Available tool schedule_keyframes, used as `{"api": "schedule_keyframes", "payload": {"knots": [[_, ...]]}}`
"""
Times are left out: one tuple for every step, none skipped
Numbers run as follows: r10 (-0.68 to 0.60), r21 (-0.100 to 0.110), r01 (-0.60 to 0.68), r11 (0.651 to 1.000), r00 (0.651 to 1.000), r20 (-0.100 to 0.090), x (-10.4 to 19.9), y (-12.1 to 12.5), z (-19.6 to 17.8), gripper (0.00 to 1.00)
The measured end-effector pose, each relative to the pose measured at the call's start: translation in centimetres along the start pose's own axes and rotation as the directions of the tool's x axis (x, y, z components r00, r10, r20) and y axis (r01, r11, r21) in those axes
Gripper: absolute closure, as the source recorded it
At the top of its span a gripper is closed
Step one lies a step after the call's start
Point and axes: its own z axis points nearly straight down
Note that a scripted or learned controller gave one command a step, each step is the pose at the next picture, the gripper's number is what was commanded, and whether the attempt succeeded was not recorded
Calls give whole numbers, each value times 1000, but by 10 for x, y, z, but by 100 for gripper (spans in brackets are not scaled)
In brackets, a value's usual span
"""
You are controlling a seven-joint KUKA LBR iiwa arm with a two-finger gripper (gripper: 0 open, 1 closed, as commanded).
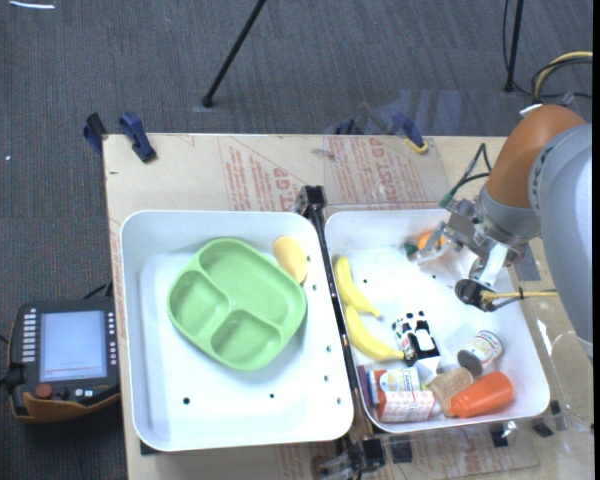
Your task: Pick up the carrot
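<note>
Arm in from 3 o'clock; gripper [442, 244] sits low in the right bin [535, 353], at that bin's 12 o'clock. Carrot [421, 240], a small orange piece w/ green end, lies just beside the fingertips, poss. touching. Finger spread: cannot tell, view too coarse. No lift evident. Approach approx. done; grasp and raise outstanding.
</note>
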Motion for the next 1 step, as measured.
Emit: {"api": "schedule_keyframes", "payload": {"knots": [[128,-3,-128,992,992,0,2,-1,-1,0]]}}
